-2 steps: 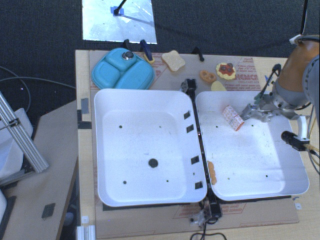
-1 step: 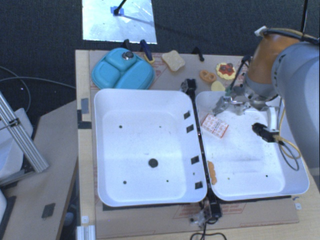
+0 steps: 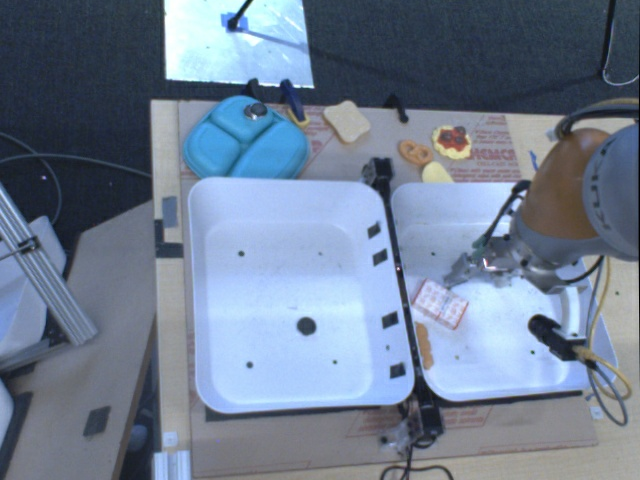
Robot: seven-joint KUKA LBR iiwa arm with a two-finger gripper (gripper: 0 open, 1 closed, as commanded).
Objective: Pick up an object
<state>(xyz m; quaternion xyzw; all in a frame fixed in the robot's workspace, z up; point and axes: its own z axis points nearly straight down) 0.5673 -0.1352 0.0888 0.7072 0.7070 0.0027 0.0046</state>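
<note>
Faint red print on the cardboard sheet [image 3: 497, 138] behind the right bin [image 3: 440, 218], too blurred to read; nothing else legible.

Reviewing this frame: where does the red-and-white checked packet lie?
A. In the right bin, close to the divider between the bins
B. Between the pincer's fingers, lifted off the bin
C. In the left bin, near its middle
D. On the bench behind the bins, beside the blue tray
A. The checked packet rests flat on the floor of the right bin near its left wall, with the pincer just above and to its right.
</note>
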